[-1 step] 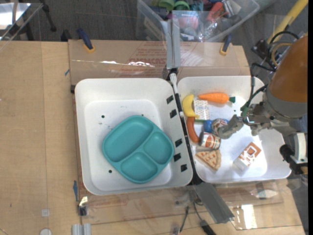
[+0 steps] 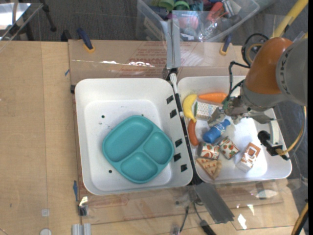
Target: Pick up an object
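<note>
Bench (image 2: 34,131): light wood surface carrying two shallow white bins side by side.
Left bin (image 2: 83,131): holds a teal divided plate (image 2: 138,149), lying flat with three compartments.
Right bin (image 2: 279,168): holds a cluster of toy food.
Arm (image 2: 271,70): grey with an orange band, entering from the right and reaching over the far half of the right bin.
Gripper (image 2: 218,115): low over the toys, just above the blue object; whether it is released or clenched cannot be told.
Carrot (image 2: 211,97): orange, at the far side, long axis left to right.
Banana (image 2: 190,106): yellow, by the bin's left wall, long axis near to far.
Blue object (image 2: 215,130): mid-bin, long axis slanting from near-left to far-right, its far-right end under the gripper.
Printed boxes (image 2: 229,148): small, several, along the near side.
</note>
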`<action>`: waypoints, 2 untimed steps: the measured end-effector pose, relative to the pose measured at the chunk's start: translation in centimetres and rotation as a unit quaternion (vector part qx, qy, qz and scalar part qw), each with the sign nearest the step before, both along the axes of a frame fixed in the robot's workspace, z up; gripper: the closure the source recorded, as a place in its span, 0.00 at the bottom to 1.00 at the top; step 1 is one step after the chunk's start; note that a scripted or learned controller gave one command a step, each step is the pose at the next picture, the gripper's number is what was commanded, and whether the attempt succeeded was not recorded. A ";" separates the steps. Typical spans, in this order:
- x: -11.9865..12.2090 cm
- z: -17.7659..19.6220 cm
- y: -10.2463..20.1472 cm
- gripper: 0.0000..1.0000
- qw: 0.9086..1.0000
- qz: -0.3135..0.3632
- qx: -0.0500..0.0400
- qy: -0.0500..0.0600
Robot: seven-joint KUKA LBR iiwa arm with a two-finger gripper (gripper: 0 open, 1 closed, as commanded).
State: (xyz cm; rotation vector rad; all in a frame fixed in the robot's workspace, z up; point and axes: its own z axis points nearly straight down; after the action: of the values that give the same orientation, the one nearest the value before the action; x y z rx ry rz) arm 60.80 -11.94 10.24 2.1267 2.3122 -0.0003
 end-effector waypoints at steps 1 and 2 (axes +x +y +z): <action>-4.2 -1.2 0.9 0.00 1.000 0.015 -0.001 -0.007; -4.1 -0.2 0.5 1.00 1.000 0.013 -0.003 -0.009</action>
State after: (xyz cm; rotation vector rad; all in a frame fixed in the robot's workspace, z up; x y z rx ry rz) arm 56.72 -11.42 10.05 2.0862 2.3263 0.0107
